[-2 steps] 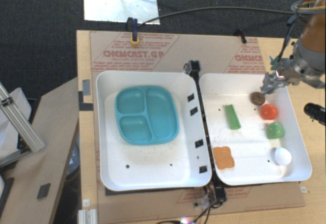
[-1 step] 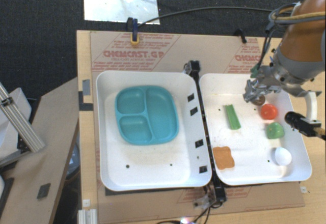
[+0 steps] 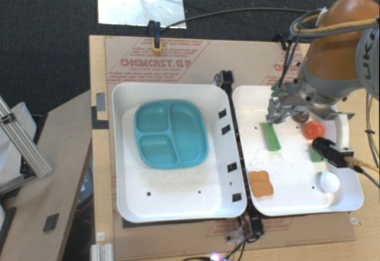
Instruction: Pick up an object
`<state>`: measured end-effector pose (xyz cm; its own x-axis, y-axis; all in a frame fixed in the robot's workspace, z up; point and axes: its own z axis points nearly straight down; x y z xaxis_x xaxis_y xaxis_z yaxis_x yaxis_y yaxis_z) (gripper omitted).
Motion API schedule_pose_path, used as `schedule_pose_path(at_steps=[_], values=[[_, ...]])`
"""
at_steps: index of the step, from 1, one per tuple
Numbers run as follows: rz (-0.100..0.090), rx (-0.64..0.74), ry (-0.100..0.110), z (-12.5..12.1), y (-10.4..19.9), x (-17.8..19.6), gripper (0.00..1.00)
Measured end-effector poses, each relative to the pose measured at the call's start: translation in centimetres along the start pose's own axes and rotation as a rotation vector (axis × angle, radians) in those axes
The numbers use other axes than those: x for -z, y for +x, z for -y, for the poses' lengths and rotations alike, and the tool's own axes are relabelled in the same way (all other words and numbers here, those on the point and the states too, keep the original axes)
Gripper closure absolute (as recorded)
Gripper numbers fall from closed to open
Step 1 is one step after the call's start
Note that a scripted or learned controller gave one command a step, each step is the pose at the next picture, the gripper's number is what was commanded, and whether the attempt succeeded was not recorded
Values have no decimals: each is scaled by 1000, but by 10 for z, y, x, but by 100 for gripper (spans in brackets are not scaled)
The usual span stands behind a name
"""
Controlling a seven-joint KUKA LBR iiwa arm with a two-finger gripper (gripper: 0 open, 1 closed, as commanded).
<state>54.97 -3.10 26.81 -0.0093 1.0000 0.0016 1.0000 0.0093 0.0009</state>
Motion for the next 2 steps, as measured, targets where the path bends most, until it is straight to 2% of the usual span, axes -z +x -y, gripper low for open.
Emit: schedule_pose_path(at_steps=[1,2], values=[[0,0,1,16,53,-3,100],[0,-1,3,40,95,-26,100]])
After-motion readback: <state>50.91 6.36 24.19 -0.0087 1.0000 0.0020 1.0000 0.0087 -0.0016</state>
